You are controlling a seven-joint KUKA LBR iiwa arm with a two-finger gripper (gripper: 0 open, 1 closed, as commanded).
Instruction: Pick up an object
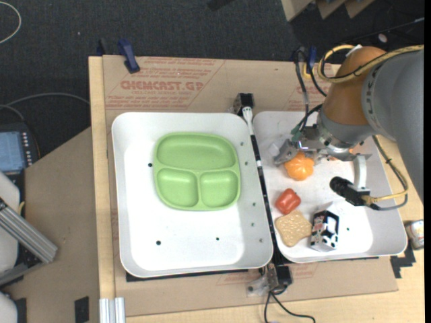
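While the gripper (pixel 301 155) sits low over the orange fruit (pixel 300 168) near the right bin's (pixel 384 237) far-left corner, apparently lining up a grasp; its grip state cannot be told; the fruit rests on the bin floor.

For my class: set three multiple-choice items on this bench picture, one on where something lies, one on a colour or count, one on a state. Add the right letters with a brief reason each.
1. Where does the green divided plate lie?
A. In the left bin
B. In the right bin
C. On the cardboard outside the bins

2. How many compartments does that plate have?
A. Two
B. Three
C. Five

3. How do the orange object and the red object stand to each other?
A. Stacked
B. Apart, with bare bin floor between
C. Both on the green plate

Answers: 1 A, it sits in the middle of the left bin. 2 B, one wide section above two smaller ones. 3 B, white floor of the right bin shows between them.
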